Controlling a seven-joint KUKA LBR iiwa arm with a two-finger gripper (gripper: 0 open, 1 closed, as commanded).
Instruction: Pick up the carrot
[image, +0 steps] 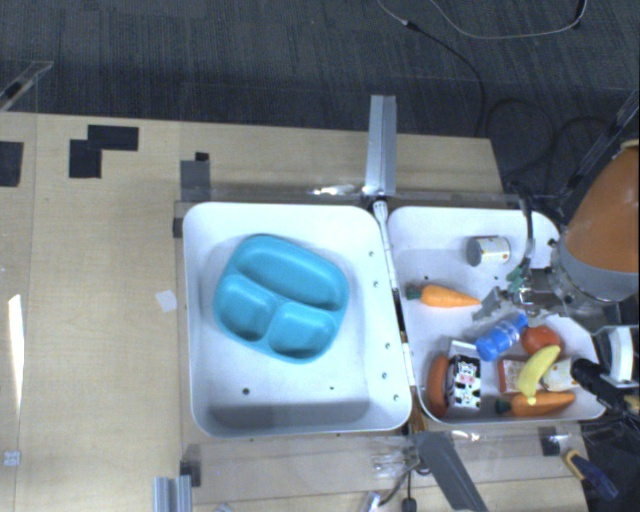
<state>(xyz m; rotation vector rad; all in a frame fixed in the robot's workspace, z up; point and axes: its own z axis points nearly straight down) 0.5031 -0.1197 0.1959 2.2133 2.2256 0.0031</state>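
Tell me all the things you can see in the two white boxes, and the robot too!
Left bin: one, white, left side of the bench.
Divided plate: one, blue, lying in the left bin.
Right bin: one, white, beside the left bin.
Carrot: one, orange with a green end, middle left of the right bin, lying apart from the pile.
Can: one, silver, on its side near the top of the right bin.
Bottle: one, blue, middle of the right bin.
Banana: one, yellow, lower right of the right bin.
Second carrot: one, orange, along the bottom edge of the right bin.
Carton: one, black and white, bottom of the right bin.
Arm: one, grey and orange, reaching in from the right.
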